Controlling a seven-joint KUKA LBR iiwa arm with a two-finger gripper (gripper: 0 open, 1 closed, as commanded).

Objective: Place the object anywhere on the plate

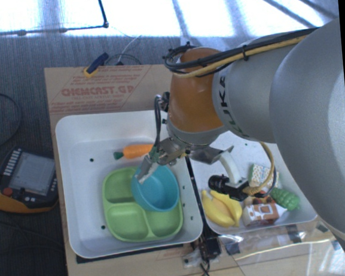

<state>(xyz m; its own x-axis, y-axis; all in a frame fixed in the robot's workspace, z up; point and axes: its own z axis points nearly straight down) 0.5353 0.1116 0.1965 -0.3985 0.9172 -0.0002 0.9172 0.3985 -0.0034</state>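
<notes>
The hand [146, 170] is pinching the rim of the blue bowl [158, 190], it seems, and is holding it tilted over the right side of the green plate [128, 213], maybe touching it, so the bowl is going where it belongs.

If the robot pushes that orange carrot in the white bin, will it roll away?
Probably a bit. The carrot looks round and tapered, so a sideways push would likely roll it in a curve, not straight. It looks like a stiff, smooth plastic toy, so it might slip from a pinch. It lies near the bin wall behind the green plate, which should stop it.
</notes>
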